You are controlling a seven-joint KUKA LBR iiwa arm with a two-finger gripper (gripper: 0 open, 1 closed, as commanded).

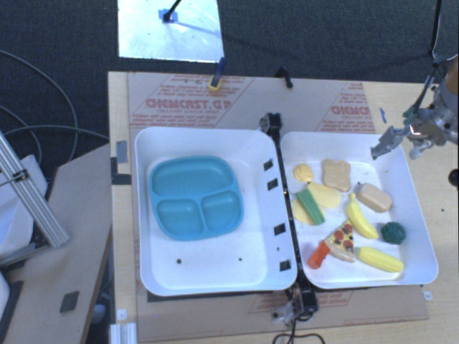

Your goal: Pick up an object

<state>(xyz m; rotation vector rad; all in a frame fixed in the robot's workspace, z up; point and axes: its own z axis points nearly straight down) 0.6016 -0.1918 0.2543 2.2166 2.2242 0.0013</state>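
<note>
In the camera view, the gripper (393, 140) hung at the upper right of the frame, over the far rim of the right bin (419, 213); its fingers looked spread apart, with nothing between them. The toy food lay in that bin: a bread slice (336, 175), a banana (361, 219), a pizza slice (341, 243), corn (380, 259). At centre left, the left bin (208, 282) held a blue divided plate (195, 196).
</note>
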